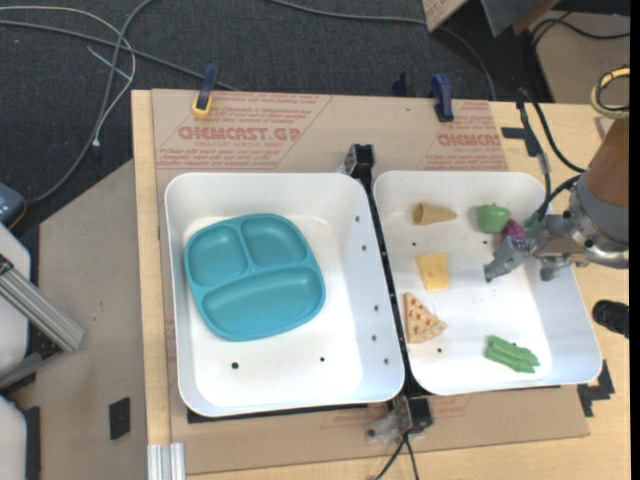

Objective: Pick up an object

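My gripper (pixel 523 266) hangs over the right part of the right bin (pixel 560 318), open, with bare bin floor between its spread fingers. A small purple toy (pixel 514 233) lies just behind it, touching a round green toy (pixel 491 217). Further left in this bin are a tan cone (pixel 433 213), a yellow cheese square (pixel 433 271) and a pizza slice (pixel 422 319). Near the front wall lies a long green vegetable (pixel 512 354).
The left bin (pixel 200 368) holds a teal divided plate (pixel 256 274). A black divider (pixel 378 258) runs between the bins. The arm with its orange band (pixel 610 168) comes in from the right. Blue clamps (pixel 441 96) hold the cardboard at the back.
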You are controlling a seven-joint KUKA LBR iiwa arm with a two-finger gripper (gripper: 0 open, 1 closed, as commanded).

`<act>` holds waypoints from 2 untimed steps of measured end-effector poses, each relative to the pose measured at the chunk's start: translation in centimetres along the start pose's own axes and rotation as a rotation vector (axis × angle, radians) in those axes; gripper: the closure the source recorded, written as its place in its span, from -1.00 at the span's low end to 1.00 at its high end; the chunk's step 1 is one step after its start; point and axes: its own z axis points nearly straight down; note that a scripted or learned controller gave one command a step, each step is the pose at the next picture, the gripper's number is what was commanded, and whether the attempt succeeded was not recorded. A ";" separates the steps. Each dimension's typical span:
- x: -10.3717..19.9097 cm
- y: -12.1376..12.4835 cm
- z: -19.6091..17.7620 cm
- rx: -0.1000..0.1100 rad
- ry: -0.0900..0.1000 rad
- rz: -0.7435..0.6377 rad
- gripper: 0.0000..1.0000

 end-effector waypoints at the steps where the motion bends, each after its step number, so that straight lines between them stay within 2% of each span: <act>1: 0.0 0.2 -0.3 -0.007 -0.002 -0.002 -1.00; 2: 0.1 0.2 6.4 -0.001 0.001 -0.001 -1.00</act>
